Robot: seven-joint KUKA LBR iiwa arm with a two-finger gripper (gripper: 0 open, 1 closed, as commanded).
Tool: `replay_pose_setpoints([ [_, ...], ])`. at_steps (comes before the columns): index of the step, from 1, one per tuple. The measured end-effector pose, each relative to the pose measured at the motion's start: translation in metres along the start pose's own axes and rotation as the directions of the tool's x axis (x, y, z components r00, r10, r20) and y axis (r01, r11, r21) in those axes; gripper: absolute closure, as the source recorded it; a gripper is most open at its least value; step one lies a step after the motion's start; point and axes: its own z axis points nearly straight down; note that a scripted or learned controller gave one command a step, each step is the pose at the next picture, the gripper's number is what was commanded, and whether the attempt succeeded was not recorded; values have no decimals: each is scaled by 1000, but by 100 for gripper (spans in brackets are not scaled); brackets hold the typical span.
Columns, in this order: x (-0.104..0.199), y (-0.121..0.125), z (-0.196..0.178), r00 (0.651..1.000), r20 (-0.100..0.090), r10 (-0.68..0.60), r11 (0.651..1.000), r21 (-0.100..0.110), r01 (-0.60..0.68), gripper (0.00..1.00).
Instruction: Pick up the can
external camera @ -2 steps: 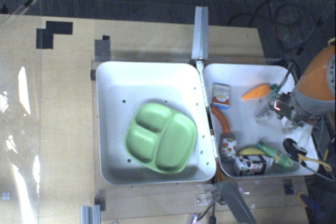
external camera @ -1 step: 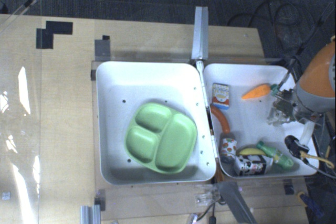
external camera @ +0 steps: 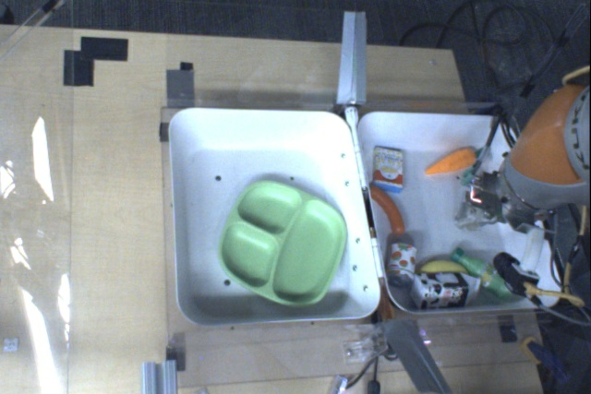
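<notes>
A pale wooden bench (external camera: 102, 226) carries both bins over dark carpet. The can (external camera: 441, 291), its label unreadable, lies at the right bin (external camera: 420, 138)'s near wall beside a banana (external camera: 441, 268). The gripper (external camera: 478, 203) hovers above-right of it over bare bin floor.

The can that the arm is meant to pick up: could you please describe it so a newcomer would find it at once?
Look in the right bin, along its near edge. The can lies on its side there, just below a banana. Its black-and-white patterned label sets it apart from the small brown-and-white container to its left and the green item on its right.
</notes>
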Motion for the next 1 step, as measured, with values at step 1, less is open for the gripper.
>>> replay_pose_setpoints([
  [1,-34,-29,0,997,-2,75,997,1,-75,100],
])
